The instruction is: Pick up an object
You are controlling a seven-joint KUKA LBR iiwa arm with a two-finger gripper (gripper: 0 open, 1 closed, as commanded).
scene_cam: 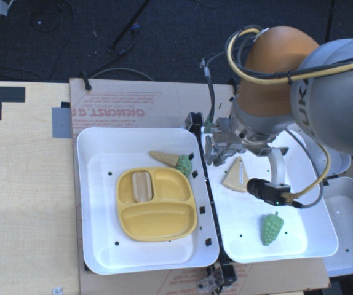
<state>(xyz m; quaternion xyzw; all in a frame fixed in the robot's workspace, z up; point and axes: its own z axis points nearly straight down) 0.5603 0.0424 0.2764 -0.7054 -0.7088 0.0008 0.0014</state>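
The arm [330, 91] leans in from the right over the bench [23, 195], low above the right bin [309, 241], which puts the hand [215, 151] at that bin's upper left corner, hard by the rim it shares with the left bin [99, 226]. Whether the hand is released or clenched I cannot tell; nothing is seen gripped in it. A yellow plate [158, 217] fills the middle of the left bin. The likeliest thing to pick is the pale wedge [233, 177], flat on the right bin's floor just beside the hand and partly under the wrist. The cone [170, 160] lies across the rim, near the plate. The grapes [272, 227] sit well apart, lower down. A tan block [142, 185] rests in the plate's upper left compartment. The shared rim crowds any descent here.
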